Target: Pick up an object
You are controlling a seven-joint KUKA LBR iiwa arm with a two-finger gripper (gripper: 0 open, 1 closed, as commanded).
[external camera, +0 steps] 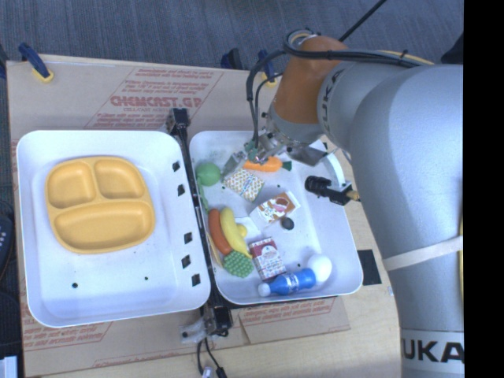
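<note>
A: Where to look for the gripper [262, 150]?

B: Down low at the top end of the right bin [332, 231], at the tip of the big grey arm [394, 140] with the orange band.

A: Spread wide or pressed together?

B: Cannot tell. Too small and too dark up there.

A: Pinching anything?

B: Cannot tell that either. Right under it, though, an orange carrot [264, 164], lying flat on the white floor of that bin. Very close, maybe touching.

A: And beside the carrot?

B: To its left, a green ball [208, 173] near the bin wall. Just below, a spotty packet [244, 183]. Then a little red and white card [276, 209], with a small dark dot [287, 224] next to it.

A: More toys lower down?

B: Yes, lots. A yellow banana [234, 228] side by side with a red sausage [217, 231], touching. Under those, a bumpy green thing [238, 264]. Next to that, a red box [268, 258]. At the bottom end, a blue and white bottle [297, 279] lying on its side.

A: And in the left bin [35, 278]?

B: A yellow plate [98, 203] with three parts, well apart from the carrot.

A: Under both bins?

B: Brown cardboard [150, 93] with red writing.
</note>
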